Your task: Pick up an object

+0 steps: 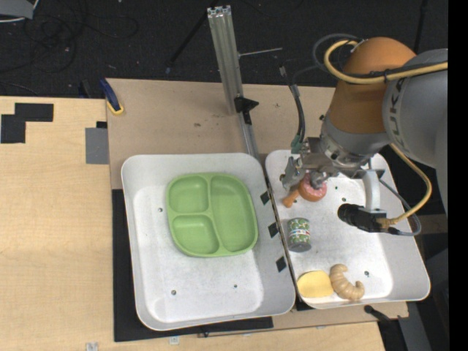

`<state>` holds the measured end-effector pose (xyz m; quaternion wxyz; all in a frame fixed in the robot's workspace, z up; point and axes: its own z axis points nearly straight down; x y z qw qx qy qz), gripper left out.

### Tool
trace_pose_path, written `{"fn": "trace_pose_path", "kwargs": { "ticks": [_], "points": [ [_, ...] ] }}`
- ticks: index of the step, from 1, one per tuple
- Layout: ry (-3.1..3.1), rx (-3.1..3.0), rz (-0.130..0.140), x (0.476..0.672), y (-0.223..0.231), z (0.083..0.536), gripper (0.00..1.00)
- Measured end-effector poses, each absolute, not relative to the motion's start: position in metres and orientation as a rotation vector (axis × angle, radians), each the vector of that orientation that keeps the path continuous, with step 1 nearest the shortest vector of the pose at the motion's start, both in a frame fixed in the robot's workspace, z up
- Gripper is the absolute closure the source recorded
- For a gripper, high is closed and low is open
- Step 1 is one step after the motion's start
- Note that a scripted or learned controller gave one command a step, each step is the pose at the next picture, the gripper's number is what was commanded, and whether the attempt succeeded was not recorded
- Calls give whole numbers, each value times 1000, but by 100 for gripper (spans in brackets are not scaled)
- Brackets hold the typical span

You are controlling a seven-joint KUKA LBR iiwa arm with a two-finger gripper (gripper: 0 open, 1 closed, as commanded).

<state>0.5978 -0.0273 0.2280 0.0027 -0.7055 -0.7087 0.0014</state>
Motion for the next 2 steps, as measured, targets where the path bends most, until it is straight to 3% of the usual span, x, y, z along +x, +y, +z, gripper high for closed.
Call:
{"fn": "trace_pose_path", "kwargs": {
  "ticks": [2],
  "points": [
    [-2223,-2212,6,557,72,224,100]
  ]
}}
